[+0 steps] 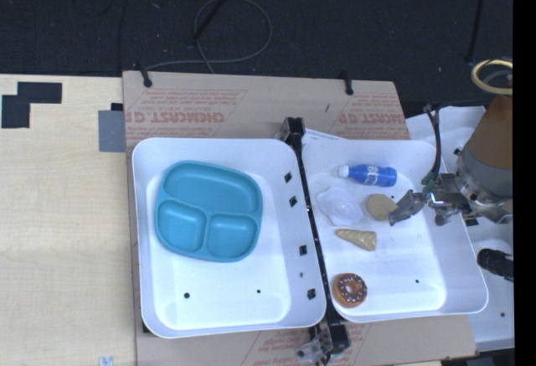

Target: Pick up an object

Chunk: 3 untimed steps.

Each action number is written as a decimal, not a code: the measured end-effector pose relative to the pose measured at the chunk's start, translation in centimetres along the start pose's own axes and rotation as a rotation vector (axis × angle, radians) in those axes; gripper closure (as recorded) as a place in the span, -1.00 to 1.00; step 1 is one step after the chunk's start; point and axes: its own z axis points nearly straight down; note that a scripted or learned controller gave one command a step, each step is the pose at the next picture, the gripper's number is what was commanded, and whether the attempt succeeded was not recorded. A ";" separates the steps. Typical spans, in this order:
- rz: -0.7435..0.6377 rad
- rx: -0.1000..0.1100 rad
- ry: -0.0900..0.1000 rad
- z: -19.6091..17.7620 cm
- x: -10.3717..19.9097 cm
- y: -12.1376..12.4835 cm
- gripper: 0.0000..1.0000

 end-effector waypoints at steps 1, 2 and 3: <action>0.000 0.001 0.000 6.4 -0.2 0.0 -1.00; -0.001 -0.018 -0.002 9.6 -0.2 0.5 -1.00; 0.004 -0.017 0.001 8.7 -0.1 0.5 1.00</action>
